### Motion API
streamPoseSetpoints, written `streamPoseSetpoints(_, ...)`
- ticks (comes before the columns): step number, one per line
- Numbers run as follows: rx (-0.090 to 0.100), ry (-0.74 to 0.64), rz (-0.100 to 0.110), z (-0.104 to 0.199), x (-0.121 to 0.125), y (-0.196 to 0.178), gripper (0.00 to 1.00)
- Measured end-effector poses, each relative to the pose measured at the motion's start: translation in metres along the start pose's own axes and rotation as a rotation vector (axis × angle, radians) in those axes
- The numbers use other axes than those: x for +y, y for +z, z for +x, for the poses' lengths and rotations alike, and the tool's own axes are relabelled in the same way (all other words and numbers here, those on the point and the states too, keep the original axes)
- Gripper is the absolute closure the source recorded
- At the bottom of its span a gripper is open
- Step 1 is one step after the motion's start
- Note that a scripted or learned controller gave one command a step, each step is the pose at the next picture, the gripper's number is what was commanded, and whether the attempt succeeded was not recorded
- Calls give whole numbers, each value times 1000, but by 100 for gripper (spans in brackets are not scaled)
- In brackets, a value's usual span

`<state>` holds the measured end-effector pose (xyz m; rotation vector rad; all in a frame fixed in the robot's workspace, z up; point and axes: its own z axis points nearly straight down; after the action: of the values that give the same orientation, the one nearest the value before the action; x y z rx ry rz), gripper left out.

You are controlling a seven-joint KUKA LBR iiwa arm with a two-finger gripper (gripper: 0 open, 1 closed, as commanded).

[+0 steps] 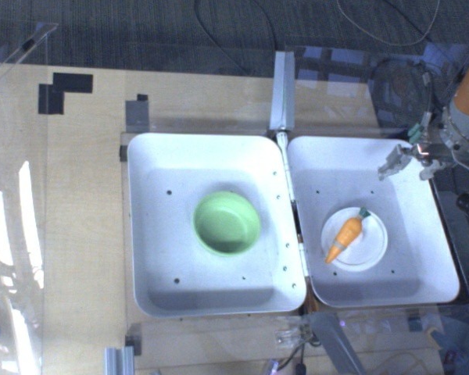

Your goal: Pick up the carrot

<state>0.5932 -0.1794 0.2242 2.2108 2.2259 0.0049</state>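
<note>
An orange carrot (pixel 345 239) with a small green top lies on a round white plate (pixel 373 246) in the right bin (pixel 422 283). Its tip points to the lower left. My gripper (pixel 409 168) hovers over the bin's far right corner, up and to the right of the carrot and well apart from it. Its two fingers (pixel 391 165) are spread open with nothing between them.
A green bowl (pixel 227 222) sits in the middle of the left bin (pixel 156 287). A metal divider post (pixel 282 92) stands behind the seam between the bins. Black cables loop on the dark floor beyond the bench.
</note>
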Motion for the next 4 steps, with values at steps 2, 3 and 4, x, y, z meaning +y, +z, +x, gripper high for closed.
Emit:
streamPoseSetpoints(2,0,-102,-23,80,-27,128,0)
streamPoseSetpoints(3,-3,-103,-35,79,-23,114,100)
streamPoseSetpoints(4,-3,-103,-34,79,-23,114,0)
